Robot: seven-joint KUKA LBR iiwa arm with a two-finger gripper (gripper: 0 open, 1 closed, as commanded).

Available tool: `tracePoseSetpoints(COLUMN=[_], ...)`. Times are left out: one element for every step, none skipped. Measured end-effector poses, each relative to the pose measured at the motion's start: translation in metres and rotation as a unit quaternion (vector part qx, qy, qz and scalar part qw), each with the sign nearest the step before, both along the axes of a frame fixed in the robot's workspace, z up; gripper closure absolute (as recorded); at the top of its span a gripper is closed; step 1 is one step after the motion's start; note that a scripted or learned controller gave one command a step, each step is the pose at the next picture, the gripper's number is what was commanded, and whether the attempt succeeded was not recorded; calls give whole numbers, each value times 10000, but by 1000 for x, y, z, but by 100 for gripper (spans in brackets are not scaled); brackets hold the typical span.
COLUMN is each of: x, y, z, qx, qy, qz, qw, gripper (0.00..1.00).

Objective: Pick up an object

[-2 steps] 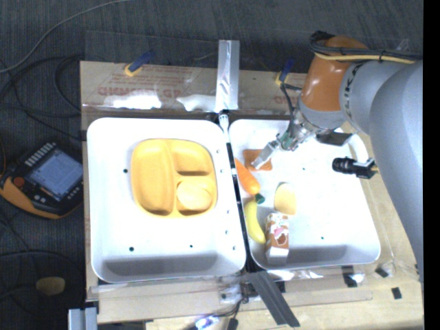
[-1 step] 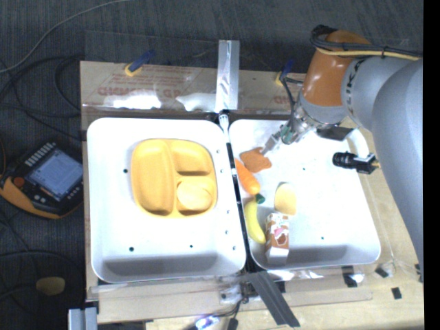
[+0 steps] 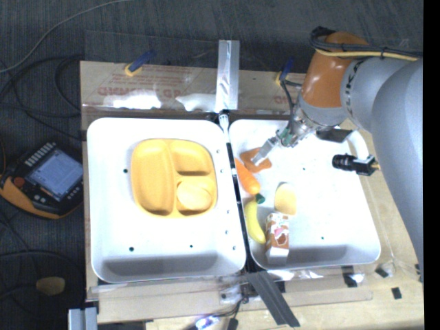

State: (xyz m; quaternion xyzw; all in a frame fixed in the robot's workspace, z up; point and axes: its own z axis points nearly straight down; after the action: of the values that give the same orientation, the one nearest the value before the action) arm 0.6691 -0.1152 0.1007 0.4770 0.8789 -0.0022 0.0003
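The bench [image 3: 103, 81] stands on dark carpet and carries two white bins; the left bin [image 3: 110, 253] holds a yellow divided tray [image 3: 172, 176]. In the right bin [image 3: 344, 246], near its left wall, lie an orange carrot [image 3: 248, 179], a yellow banana [image 3: 254, 222], a pale yellow round fruit [image 3: 285, 199] and a small carton [image 3: 278, 235], close together. The gripper [image 3: 261, 158] is low over an orange piece [image 3: 251, 156] at the upper left of this bin, and I cannot tell if its fingers are open or hold anything.
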Motion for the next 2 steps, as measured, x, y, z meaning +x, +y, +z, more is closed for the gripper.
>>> tracePoseSetpoints(x=[0,4], y=[-7,-7], z=[-9,2], qx=[57,29], qy=[34,-54], qz=[-303,-296], qw=[9995,9995], gripper=[0,100])
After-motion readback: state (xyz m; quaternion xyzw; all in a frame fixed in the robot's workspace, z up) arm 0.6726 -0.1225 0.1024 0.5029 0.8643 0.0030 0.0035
